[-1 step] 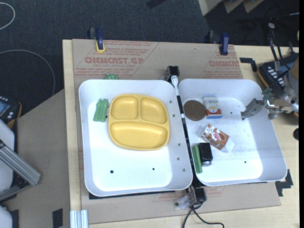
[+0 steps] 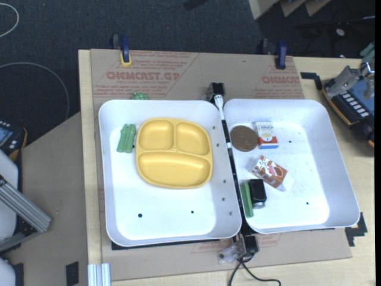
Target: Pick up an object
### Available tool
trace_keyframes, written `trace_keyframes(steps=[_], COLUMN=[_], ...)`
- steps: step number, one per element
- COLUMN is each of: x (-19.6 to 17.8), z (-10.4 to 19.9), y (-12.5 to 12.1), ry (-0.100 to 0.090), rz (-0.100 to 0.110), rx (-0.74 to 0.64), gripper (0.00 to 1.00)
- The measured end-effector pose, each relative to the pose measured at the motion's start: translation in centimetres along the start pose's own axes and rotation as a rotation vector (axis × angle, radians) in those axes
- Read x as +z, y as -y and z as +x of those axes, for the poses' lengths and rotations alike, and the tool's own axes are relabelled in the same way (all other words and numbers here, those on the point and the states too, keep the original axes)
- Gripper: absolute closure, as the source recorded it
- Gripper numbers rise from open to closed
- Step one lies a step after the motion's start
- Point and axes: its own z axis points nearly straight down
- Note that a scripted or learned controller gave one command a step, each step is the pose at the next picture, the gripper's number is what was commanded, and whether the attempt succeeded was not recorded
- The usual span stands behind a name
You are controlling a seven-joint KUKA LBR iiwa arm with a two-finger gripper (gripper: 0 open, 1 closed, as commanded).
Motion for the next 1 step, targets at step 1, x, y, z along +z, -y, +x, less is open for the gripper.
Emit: trace_keyframes(steps=[1], x=[-0.1], z=[-0.03], y=[0.26], ry=[-0.003], rz=[0.015], rx=[0.002], gripper=[1.0])
